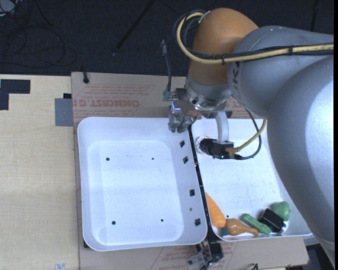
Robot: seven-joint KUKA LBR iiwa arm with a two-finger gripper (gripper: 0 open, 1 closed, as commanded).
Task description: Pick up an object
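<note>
Several small objects lie in the near corner of the right bin [242, 179]: an orange carrot-shaped piece [215, 209] against the divider, a tan-orange piece [240, 226], a long green piece [256, 223], a black block [272, 219] and a rounded green piece [281, 209]. My gripper [179, 120] hangs at the far end of the divider between the two bins, well away from those objects. Nothing shows in its grasp.
The left bin [90, 151] sits beside the right one, with a row of black clips [191, 192] along the shared wall. The grey arm and its orange band [222, 32] cover the right bin's far right side. A black cable plug [213, 148] hangs under the wrist.
</note>
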